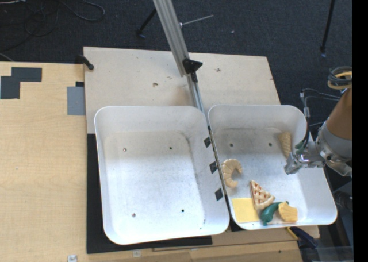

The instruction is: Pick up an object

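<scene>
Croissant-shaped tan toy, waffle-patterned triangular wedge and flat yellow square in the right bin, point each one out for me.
Croissant-shaped tan toy (232, 170): camera view, on the middle of its curved body.
Waffle-patterned triangular wedge (261, 194): camera view, on its gridded face.
Flat yellow square (244, 210): camera view, on its bare centre.

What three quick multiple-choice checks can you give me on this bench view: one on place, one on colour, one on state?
1. Where do the toy food pieces lie?
A. left bin
B. right bin
C. on the bench

2. What colour is the flat square by the right bin's near edge?
A. yellow
B. red
C. blue

3. Where is the gripper?
A. over the left bin
B. at the right bin's right side
C. above the bench behind the bins

Key: 1 B, the croissant and waffle wedge lie in the right bin. 2 A, the square is yellow. 3 B, the gripper sits near the right wall.
</scene>
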Robot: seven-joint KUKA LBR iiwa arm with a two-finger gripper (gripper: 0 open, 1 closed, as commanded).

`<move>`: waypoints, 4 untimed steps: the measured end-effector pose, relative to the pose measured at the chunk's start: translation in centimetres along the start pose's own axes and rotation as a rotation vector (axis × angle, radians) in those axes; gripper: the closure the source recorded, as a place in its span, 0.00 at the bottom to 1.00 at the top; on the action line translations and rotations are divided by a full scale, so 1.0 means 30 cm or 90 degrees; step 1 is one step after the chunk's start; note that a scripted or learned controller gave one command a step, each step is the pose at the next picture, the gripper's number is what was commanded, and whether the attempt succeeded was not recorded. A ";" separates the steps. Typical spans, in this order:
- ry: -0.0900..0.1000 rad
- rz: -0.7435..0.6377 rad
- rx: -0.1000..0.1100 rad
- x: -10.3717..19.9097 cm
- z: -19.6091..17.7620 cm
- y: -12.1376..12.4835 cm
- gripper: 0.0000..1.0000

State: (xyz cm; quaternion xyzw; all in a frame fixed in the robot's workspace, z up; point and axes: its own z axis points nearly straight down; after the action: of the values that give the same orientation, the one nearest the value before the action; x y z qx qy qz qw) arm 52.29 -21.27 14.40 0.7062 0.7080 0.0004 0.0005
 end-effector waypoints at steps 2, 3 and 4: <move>-0.001 0.000 -0.002 0.019 -0.351 0.057 1.00; 0.001 -0.001 0.001 0.191 -0.375 0.105 1.00; 0.001 -0.001 0.001 0.341 -0.384 0.141 1.00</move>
State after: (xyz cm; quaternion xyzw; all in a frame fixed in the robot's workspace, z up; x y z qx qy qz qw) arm 56.49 -11.02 25.92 0.7056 0.7086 0.0002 -0.0010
